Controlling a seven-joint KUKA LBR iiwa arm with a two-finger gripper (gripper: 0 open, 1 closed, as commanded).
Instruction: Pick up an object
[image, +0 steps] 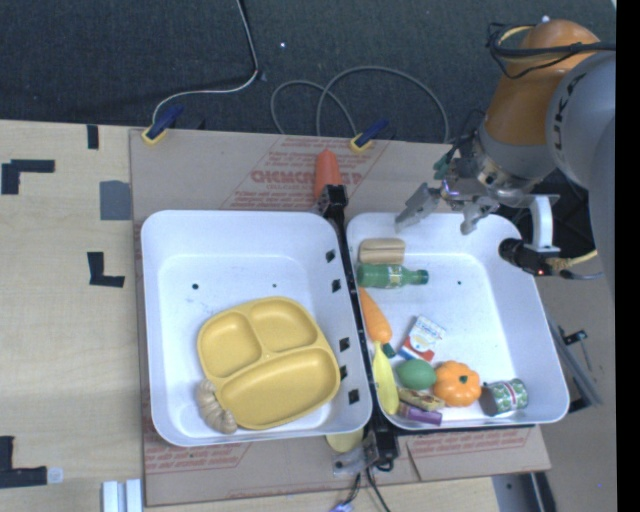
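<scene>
Nearest you, along the front wall of the right bin (545, 345), sits a small clutter: a can (503, 397) with a green label whose print is too small to read, an orange pumpkin (457, 383) touching a green round fruit (415, 375), a purple-and-yellow piece (421, 405) below them, and a yellow banana-like item (384, 378) against the divider. All of these lie well below and toward you from the jaws (441, 207), which hang over the far rim of that bin. You can see the two fingers splayed apart, released, with nothing between them.

Closer to the jaws, just down and to their left, a tan block (381, 249) rests above a green bottle (391, 277) lying on its side; its label cannot be read. Further toward you, an orange carrot (374, 316) lies along the divider, and a small white packet (424, 336) with red and blue markings sits beside it; its text is illegible.

Far to the left of the jaws, the left bin (175, 250) holds a yellow divided tray (268, 361) with a beige knobbly object (213, 405) tucked at its lower left corner.

Beyond the bins, the cardboard sheet (250, 160) on the worktop (60, 330) carries red printing reading roughly "CHEMGEAR", partly hidden. An orange-handled tool (328, 178) lies on it, up and left of the jaws
</scene>
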